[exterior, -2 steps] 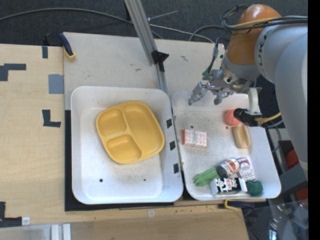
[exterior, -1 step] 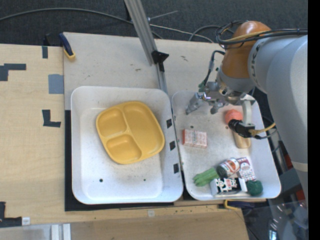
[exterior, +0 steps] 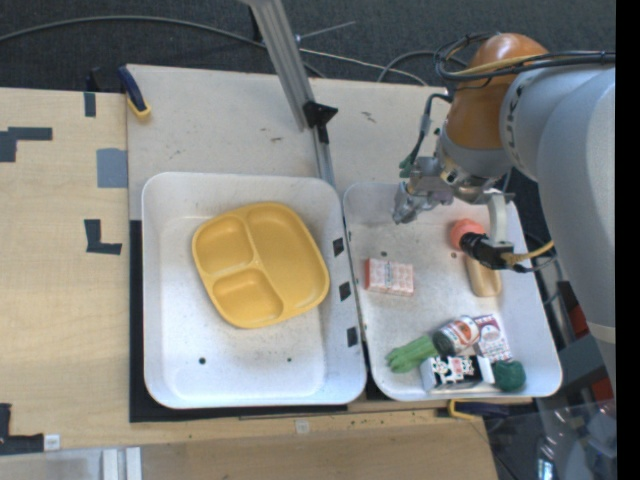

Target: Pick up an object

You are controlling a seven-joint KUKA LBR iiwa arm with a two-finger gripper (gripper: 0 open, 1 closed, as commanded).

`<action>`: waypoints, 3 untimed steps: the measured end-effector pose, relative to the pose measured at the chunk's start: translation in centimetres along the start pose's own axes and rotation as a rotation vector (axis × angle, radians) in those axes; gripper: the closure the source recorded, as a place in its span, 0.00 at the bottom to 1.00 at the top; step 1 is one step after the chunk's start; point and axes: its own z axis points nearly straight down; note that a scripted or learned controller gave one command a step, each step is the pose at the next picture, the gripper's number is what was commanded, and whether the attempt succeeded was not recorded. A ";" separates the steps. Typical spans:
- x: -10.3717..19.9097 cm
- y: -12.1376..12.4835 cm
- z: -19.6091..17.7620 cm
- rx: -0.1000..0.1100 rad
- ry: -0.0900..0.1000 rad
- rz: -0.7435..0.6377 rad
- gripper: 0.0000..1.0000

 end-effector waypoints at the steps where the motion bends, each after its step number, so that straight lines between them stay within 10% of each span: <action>1: -0.1 1.0 -5.8 -0.008 0.000 0.001 1.00; 3: -0.9 1.6 -12.5 -0.003 0.001 0.001 1.00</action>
